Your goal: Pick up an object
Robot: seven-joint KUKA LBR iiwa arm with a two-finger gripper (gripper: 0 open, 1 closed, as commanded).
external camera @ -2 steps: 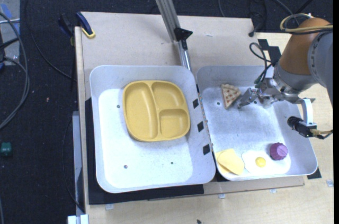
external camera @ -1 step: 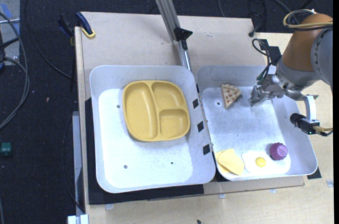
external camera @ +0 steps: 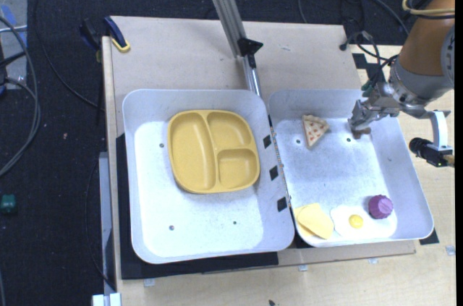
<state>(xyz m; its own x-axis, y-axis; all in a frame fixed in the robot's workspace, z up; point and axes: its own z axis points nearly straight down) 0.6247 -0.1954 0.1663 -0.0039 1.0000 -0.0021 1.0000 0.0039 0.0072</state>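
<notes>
Arm low over right bin (external camera: pixel 405 174), tool (external camera: pixel 359 125) beside pizza slice (external camera: pixel 314 129), finger spread impossible to tell.

My arm (external camera: pixel 427 44) comes in at the right edge of the frame, orange band uppermost, grey wrist angling down and left. I see the gripper (external camera: pixel 359 125) pointing down at right of centre, its dark tip low; I can't read its state from here.

A divided yellow plastic plate (external camera: pixel 214 151) lies in the left shallow white bin (external camera: pixel 145 225). In the right shallow white bin (external camera: pixel 409 174), a toy pizza slice (external camera: pixel 314 129) lies at the back; along its front edge sit what may be a yellow cheese wedge (external camera: pixel 315 221), a toy fried egg (external camera: pixel 353 221) and a small purple piece (external camera: pixel 380 207), left to right.
</notes>
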